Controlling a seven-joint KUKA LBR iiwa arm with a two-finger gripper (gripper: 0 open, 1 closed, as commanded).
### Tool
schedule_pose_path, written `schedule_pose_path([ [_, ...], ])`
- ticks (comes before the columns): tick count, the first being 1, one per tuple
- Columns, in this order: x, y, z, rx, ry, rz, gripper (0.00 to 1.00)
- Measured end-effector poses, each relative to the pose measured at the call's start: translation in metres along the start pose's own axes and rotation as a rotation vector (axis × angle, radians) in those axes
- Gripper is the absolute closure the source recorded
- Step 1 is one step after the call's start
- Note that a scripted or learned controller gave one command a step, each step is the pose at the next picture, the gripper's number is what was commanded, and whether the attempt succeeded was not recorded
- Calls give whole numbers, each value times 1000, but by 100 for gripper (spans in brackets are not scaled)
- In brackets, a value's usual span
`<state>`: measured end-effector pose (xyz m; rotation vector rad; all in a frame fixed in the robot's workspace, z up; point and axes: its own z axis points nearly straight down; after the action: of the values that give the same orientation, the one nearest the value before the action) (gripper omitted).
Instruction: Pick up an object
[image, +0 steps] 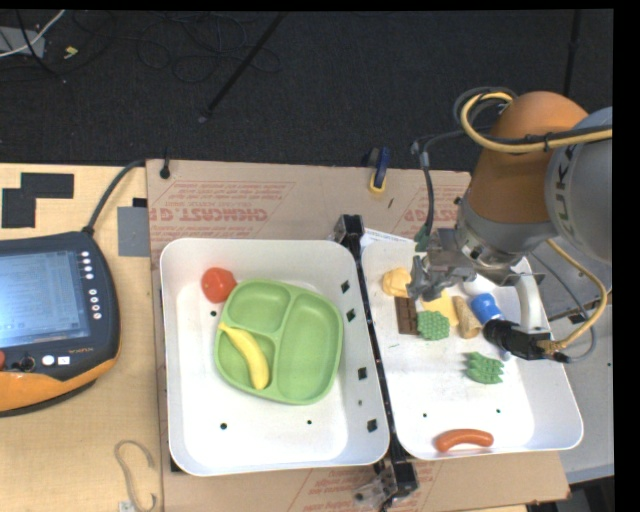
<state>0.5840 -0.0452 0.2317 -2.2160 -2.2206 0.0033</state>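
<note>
From the camera view above the bench, the left bin (180, 400) holds a green divided plate (310, 345) set near its middle. A yellow banana (247, 355) lies in the plate's left compartment, and the other compartments have nothing in them. A red round piece (218, 284), perhaps a toy tomato, sits on the bin floor touching the plate's upper left rim.

The right bin (440, 400) holds the loose things, most of them crowded in its upper half. A yellow piece (396, 281) lies near the divider between the bins, and a brown block (407, 317) sits just below it. A green leafy piece (433, 325) lies beside the block, then a tan piece (465, 317), with a blue cylinder (484, 306) touching it on the right. A second green piece (485, 368) lies apart, lower down. An orange-red sausage (464, 439) rests alone near the bin's front wall.

The arm (520, 170) reaches in from the right. Its gripper (428, 278) hangs low over the upper part of the right bin, between the yellow piece and the tan piece and just above the green leafy piece. From this angle its state cannot be read, and nothing is seen held in it.
</note>
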Motion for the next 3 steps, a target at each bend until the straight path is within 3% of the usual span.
schedule_pose_path([
  [1, 17, -6, 7, 0, -1, 1, 100],
  [3, 14, 6, -1, -2, -1, -2, 100],
])
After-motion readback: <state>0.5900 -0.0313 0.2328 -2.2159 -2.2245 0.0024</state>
